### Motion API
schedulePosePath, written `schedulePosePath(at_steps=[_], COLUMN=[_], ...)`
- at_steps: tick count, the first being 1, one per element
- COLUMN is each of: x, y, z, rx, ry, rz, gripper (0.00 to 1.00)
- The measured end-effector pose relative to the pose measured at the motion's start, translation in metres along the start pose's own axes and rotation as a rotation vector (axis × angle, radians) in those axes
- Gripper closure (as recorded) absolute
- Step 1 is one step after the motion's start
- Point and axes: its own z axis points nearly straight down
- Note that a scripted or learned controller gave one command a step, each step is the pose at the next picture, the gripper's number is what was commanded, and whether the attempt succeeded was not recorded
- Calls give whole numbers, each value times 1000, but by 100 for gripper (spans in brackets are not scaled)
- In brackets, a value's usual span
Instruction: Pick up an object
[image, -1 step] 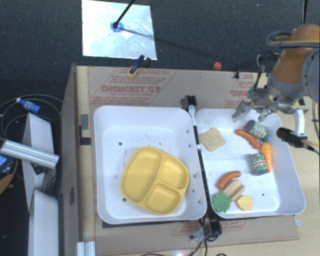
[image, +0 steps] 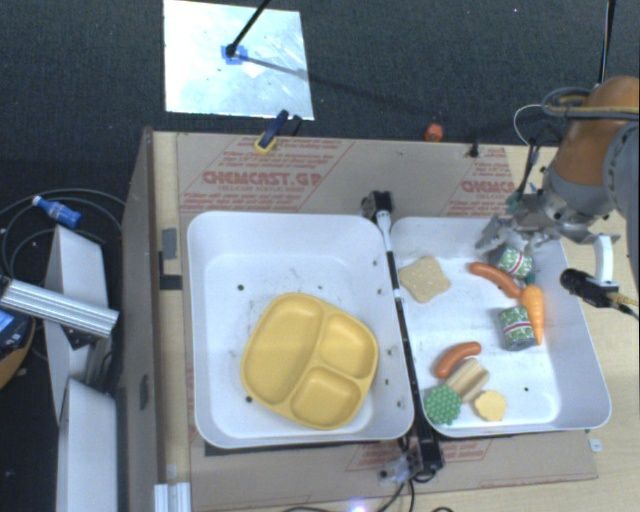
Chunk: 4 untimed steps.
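Food toys fill the right white bin (image: 585, 400): at the lower edge a green disc (image: 442, 404), higher a tan bread slice (image: 425, 278). Left white bin (image: 215, 300) holds a yellow divided plate (image: 308, 357). At upper right, the gripper (image: 510, 240) hovers over a green-and-white can (image: 516, 262); its finger state is unclear.

Pincer (image: 512, 240) hangs over the right bin (image: 575, 400), above a can (image: 516, 262).

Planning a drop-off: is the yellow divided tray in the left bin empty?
Empty: the yellow tray shows three bare compartments; the toy food lies in the right bin.
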Motion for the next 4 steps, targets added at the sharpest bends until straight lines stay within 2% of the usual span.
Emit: schedulePosePath(at_steps=[1, 2, 3, 4], x=[4, 4, 4, 73], y=[-4, -2, -2, -66], z=[44, 31, 32, 44], rx=[0, -5, -5, 2], ry=[1, -2, -2, 2], rz=[-2, -5, -6, -2], gripper=[0, 100, 0, 0])
